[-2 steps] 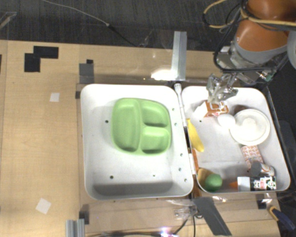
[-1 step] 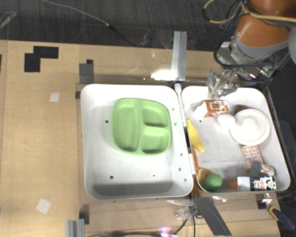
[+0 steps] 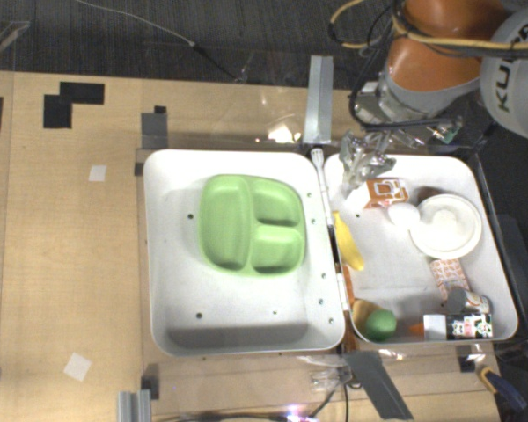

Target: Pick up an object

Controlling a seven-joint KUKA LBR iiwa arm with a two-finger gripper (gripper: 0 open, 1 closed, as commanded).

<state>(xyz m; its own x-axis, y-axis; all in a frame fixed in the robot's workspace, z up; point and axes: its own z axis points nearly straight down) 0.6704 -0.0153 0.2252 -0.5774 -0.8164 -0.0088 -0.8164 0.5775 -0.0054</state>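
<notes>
The gripper is hovering over the right bin's back-left corner, near a small orange-patterned packet; its state is unclear.

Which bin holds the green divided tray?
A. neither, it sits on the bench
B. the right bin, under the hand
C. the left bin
C: the green divided tray lies flat in the left bin, while the hand hangs over the right bin.
</notes>
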